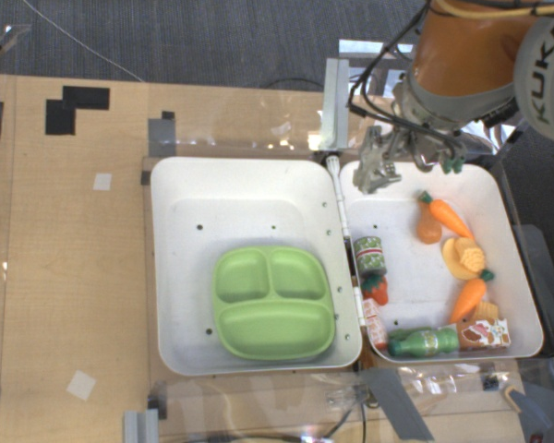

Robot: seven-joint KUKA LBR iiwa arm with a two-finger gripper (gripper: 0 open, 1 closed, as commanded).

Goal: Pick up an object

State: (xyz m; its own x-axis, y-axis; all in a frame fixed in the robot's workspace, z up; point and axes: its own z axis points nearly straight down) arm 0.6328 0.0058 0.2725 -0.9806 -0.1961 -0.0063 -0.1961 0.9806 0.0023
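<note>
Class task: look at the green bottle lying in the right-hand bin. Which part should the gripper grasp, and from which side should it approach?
Probably the middle of the green bottle, from straight above. It lies on its side along the near wall of the right bin, with a carton at one end, so the fingers should close across its narrow width, not its length. The near finger has little room.

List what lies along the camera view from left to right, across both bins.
green divided plate in the left bin → small can → green bottle → yellow corn piece → right bin's far wall. The claw hangs over the right bin's upper left corner.
</note>
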